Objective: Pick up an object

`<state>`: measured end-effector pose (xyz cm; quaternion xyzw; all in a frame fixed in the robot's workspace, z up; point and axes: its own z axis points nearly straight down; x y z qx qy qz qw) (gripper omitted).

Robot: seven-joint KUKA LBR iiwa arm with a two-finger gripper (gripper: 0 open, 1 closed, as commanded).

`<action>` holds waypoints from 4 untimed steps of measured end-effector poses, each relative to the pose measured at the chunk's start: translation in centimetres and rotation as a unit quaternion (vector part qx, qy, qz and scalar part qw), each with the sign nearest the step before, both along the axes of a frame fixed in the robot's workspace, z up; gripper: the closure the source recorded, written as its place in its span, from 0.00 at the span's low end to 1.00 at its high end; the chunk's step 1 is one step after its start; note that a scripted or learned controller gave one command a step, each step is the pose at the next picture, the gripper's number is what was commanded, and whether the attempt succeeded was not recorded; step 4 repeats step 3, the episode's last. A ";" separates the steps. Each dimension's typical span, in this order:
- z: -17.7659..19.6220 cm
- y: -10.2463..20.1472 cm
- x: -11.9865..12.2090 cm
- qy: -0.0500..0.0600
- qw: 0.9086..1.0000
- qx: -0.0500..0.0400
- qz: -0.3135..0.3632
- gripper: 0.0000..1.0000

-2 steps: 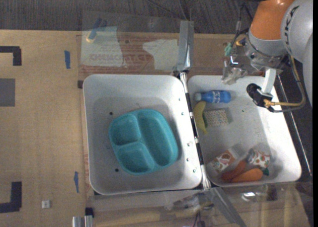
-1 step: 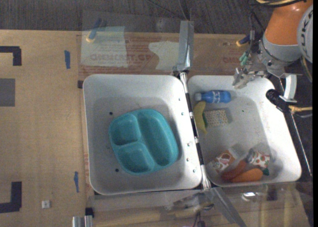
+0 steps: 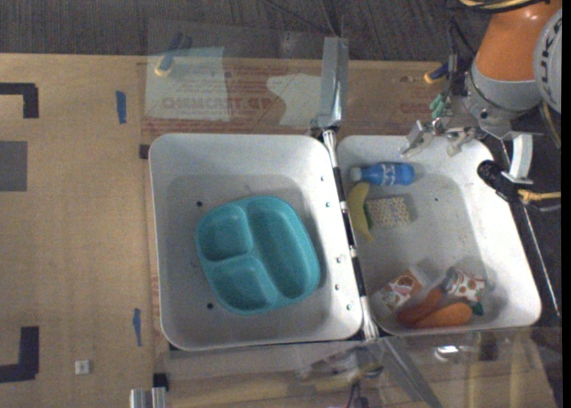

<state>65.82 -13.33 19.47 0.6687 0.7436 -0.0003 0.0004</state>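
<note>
Hanging over the far right corner of the right shallow white plastic bin (image 3: 517, 263), the grey arm with the orange band (image 3: 517, 36) reaches in from the right. Its two-finger metal gripper (image 3: 437, 134) is just above the bin's far rim — I cannot tell how the jaws stand, because they are small and blurred, and nothing is seen between them.

Inside this bin, near the far wall, lies a blue plastic bottle with a white cap (image 3: 384, 173), on its side. Just beside it, along the left wall, is a yellow banana (image 3: 359, 210), and next to the banana a small speckled beige sponge (image 3: 390, 212). At the near side lie an orange carrot (image 3: 439, 315) and two small printed packets — they are close together.

The left shallow white bin (image 3: 178, 165) holds a teal plastic plate with three compartments (image 3: 257, 253).
</note>
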 end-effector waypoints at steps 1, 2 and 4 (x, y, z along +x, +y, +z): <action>-7.7 -0.5 1.7 -0.016 1.000 -0.001 -0.024 0.00; -8.6 -0.8 -1.9 -0.021 1.000 0.001 -0.004 0.00; -10.8 -0.7 -1.6 -0.003 1.000 -0.001 0.018 0.00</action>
